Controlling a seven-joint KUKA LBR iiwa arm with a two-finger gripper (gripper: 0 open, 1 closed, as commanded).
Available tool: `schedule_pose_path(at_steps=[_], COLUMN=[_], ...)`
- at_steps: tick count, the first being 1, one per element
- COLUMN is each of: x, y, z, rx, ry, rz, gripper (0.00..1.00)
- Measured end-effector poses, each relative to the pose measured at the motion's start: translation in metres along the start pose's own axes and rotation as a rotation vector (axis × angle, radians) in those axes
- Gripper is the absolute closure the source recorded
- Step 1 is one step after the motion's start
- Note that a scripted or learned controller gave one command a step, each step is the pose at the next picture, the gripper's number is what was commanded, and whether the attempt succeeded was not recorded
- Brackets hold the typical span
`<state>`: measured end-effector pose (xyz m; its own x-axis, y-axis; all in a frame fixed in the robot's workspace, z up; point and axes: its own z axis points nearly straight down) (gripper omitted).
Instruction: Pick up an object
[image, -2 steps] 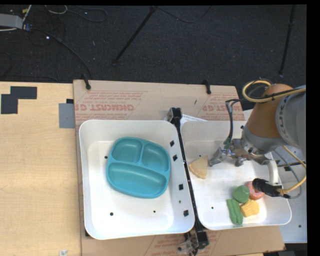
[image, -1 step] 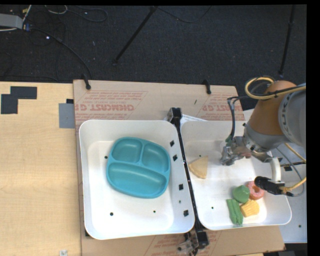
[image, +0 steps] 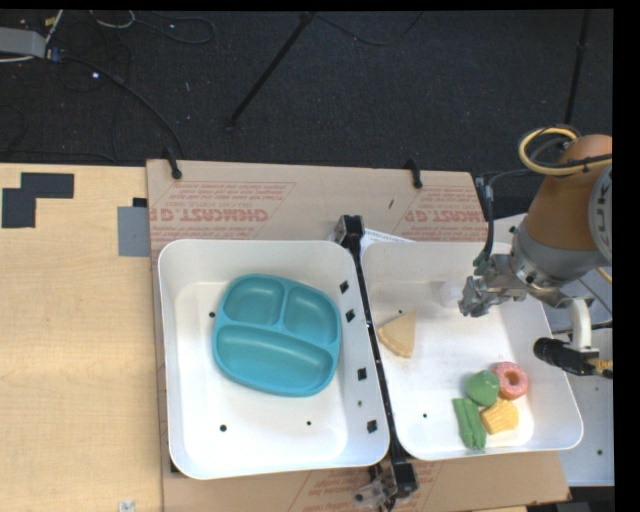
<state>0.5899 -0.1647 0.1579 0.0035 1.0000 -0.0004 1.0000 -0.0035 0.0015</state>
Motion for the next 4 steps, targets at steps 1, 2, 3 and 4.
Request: schedule_pose_path(at_steps=[1,2,3,4], x=[0.010,0.009,0.054,0.107], y=[0.001,0.002,-0.011,-0.014], z=[-0.056,-0.103,-0.089,-0.080], rx=[-0.002,-0.001,0.007,0.006], ry=[0.000,0.000,0.002,0.003], rz=[-0.006,-0.005,-0.007,-0.007], gripper=[1.00,1.00,1.00,1.00])
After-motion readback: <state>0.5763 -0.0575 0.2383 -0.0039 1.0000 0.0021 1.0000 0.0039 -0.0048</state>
